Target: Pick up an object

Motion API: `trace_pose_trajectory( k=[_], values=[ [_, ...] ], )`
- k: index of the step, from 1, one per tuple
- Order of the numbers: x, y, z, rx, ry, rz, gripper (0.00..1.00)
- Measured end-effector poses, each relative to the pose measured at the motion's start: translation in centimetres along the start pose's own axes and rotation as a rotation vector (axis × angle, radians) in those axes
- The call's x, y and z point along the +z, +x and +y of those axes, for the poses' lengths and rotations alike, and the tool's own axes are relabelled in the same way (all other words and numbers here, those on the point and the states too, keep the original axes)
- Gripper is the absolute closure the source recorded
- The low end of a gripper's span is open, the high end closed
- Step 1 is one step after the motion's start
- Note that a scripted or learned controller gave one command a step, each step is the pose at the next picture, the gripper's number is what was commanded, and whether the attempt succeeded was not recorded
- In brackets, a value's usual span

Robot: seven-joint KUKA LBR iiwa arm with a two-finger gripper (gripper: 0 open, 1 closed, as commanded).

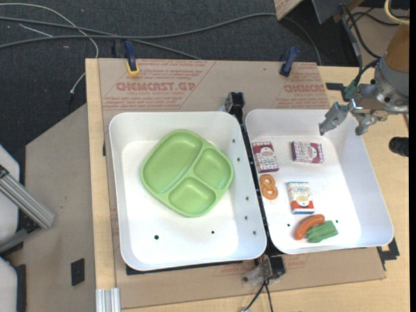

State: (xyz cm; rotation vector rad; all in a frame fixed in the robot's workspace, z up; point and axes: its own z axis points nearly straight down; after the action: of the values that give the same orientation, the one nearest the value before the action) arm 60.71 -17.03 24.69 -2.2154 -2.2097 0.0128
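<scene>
"CHEMCAST GP" is printed in red on the board (159,86); the smaller print seems unreadable.

My pincer (346,119) hangs over the upper right edge of the right bin (370,194), its two fingers spread apart with nothing between them. Below it in that bin lie two small cartons (306,152) side by side, a pretzel (268,187), a yellow and blue box (300,197), and a hot dog (308,225) touching a green pepper (323,232). The left bin (130,233) holds a green divided plate (187,172). Both bins sit on the table (97,174).
</scene>
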Motion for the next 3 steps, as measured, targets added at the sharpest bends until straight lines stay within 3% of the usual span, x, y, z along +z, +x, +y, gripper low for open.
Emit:
trace_pose_trajectory(
  k=[1,3],
  values=[
    [-0.9,0.1,0.2,-0.003,-0.014,-0.003,0.00],
    [9.5,0.7,0.4,-0.003,-0.012,-0.002,0.00]
  ],
)
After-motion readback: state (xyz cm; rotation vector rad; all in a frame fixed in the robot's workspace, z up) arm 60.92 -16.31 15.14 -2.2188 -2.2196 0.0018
